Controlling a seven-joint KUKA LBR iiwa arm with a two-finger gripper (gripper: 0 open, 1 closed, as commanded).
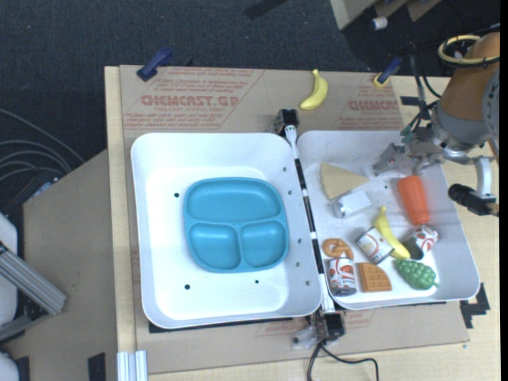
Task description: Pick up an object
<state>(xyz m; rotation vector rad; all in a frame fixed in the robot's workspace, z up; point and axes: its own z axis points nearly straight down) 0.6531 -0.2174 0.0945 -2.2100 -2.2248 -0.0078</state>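
From the overhead camera view, the task looks barely begun: nothing is lifted, and every object lies on a bin floor or the counter (198, 94). The tool (399, 157) sits low at about one o'clock in the right bin (464, 252), its metal fingers spread fairly wide with nothing between them, just beside the carrot (413, 198) and near the cheese wedge (343, 179). Lower in that bin, from five to seven o'clock, lie a banana (390, 232), two cans (341, 275), a pretzel (336, 248), a waffle (373, 277) and a green cluster (417, 273). The left bin (159, 173) holds a blue tray (235, 222). A second banana (314, 92) lies outside, at twelve o'clock. Closing on something and raising it remain to be done.
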